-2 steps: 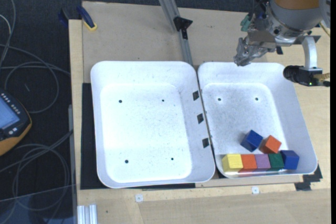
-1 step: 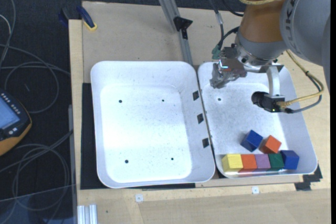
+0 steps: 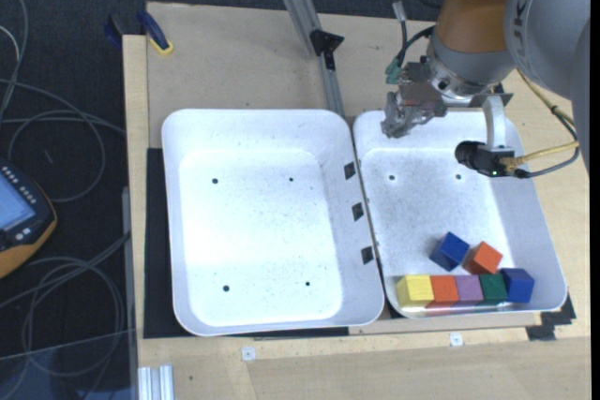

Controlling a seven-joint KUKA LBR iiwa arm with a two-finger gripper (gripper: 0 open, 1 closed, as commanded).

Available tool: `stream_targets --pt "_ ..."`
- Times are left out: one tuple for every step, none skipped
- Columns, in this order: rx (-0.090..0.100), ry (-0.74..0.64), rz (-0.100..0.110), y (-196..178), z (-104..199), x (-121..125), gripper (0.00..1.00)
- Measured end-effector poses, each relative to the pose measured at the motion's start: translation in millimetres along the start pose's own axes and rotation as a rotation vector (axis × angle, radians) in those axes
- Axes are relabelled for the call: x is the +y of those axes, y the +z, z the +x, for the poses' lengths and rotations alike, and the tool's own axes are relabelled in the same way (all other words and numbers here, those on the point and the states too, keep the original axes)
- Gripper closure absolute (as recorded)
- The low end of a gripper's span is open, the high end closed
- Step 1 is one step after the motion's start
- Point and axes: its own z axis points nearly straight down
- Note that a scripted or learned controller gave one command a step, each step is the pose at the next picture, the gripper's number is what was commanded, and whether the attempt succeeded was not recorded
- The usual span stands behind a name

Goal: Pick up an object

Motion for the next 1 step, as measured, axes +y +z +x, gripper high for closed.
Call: stream_targets --pt "0.002 -0.002 0.009 40.6 24.6 7.4 1.00"
